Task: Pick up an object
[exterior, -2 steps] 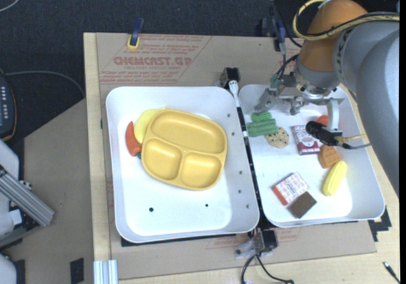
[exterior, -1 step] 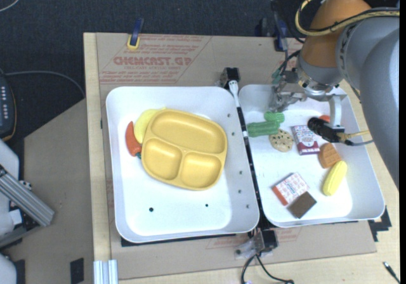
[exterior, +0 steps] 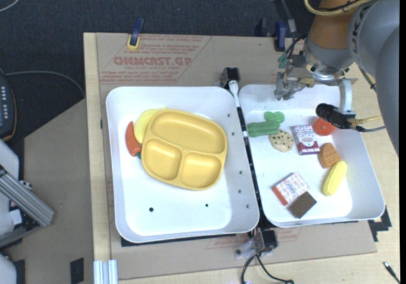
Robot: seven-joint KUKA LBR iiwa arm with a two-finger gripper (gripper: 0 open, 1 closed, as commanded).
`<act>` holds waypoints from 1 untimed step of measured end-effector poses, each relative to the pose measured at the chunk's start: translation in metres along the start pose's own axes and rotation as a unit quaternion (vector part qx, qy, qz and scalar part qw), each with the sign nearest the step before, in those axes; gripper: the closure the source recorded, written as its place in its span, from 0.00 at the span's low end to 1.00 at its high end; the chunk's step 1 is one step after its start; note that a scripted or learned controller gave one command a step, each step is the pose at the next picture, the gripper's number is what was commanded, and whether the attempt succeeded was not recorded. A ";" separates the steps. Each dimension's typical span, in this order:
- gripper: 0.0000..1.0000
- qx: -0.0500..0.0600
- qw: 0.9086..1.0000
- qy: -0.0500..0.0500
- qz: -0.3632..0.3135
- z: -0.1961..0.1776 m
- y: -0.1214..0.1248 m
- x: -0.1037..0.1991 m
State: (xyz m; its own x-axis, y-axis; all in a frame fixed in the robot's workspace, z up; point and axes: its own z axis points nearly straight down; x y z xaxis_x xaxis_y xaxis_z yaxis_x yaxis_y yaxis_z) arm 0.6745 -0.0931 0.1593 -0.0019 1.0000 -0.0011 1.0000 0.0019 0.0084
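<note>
My gripper (exterior: 287, 88) hangs over the far left corner of the right bin (exterior: 361, 203), with nothing seen in it. Just in front of it lies a green toy (exterior: 266, 125). A cookie (exterior: 280, 141), a red-and-white box (exterior: 306, 139) and a red round piece (exterior: 323, 127) lie nearby. Further forward are a brown piece (exterior: 328, 154), a yellow banana-like piece (exterior: 334, 177), a red-and-white packet (exterior: 290, 187) and a brown block (exterior: 302, 204).
The left bin (exterior: 133, 213) holds a yellow divided plate (exterior: 184, 148), upside down it seems, with a yellow piece (exterior: 146, 120) and a red-orange piece (exterior: 132, 140) at its left edge. The bins meet at a raised rim (exterior: 246, 149).
</note>
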 end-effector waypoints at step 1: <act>1.00 -0.001 1.000 0.000 0.000 -0.055 0.011 0.007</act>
State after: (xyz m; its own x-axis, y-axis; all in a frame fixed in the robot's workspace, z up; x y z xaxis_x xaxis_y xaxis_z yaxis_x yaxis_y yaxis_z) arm 0.6847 -0.0864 0.2148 -0.0021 1.0000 -0.0012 1.0000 0.0021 0.0096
